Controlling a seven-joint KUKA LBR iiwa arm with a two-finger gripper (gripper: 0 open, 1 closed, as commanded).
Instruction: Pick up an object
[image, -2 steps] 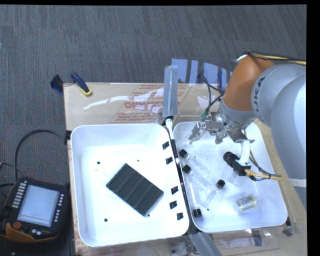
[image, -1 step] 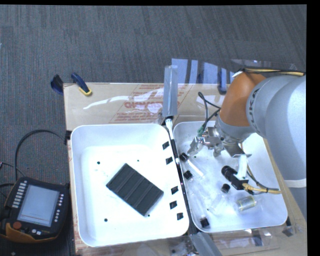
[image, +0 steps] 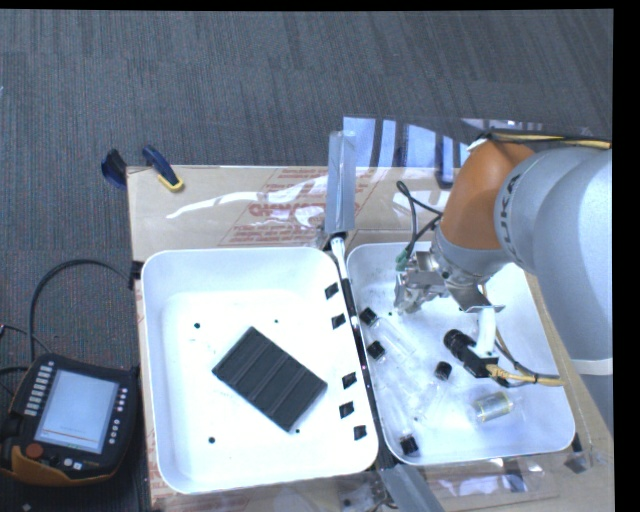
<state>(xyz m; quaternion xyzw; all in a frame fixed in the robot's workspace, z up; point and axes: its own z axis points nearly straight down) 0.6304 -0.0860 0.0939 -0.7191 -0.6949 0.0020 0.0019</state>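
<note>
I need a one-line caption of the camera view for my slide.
KUKA arm lowers its gripper into the right bin; dark ribbed slab lies in the left bin.

Single fixed camera, high above bench (image: 230, 215), slanted downward, both bins in frame, moderately distant

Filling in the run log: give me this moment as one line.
arm: over right bin | hand: low near bin's far left | left bin: dark ribbed slab | right bin: small metal cylinder, black pieces

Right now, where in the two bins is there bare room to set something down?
Left bin: bare floor all around the dark ribbed panel, widest along its far and left walls. Right bin: crowded with the gripper, small black pieces and a clear cylinder.
</note>
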